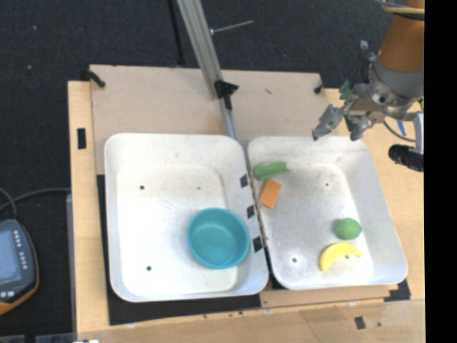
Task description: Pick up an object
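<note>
One gripper [338, 127] (open) above bin [371, 170].

Bench [82, 213] with 2 white bins [143, 156]

Even, bright overhead light falls across my bench [82, 191], washing the two white bins [171, 156] close to glare while the floor around stays dark. Shadows are soft and short, pooling under the blue bowl [218, 238] and beneath my hand [339, 127]. The frame is slightly soft, grainy, with fine detail blurred.
</note>
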`<state>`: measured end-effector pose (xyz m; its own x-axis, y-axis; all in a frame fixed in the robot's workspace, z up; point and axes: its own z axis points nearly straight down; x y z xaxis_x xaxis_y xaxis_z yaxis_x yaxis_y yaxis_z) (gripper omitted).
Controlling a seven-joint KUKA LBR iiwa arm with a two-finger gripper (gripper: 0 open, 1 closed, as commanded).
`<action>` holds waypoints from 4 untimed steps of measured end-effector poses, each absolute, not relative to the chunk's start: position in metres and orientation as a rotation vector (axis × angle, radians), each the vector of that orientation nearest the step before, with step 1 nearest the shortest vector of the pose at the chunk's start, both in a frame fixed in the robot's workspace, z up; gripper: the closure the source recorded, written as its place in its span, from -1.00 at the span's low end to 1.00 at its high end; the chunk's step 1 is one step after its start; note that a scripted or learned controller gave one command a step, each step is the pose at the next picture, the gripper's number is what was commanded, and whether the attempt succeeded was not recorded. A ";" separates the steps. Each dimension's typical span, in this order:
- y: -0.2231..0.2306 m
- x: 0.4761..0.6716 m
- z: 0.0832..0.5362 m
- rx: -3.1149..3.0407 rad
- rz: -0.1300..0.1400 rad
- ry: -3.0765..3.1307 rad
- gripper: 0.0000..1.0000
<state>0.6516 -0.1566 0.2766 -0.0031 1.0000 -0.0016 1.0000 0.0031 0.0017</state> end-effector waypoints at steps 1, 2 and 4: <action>-0.157 0.652 0.277 2.215 -0.001 2.223 -1.00; -0.161 0.660 0.229 2.221 -0.006 2.222 -1.00; -0.159 0.646 0.130 2.225 -0.007 2.221 -1.00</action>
<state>0.6458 -0.1589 0.1301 0.0017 1.0000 -0.0016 1.0000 -0.0017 -0.0048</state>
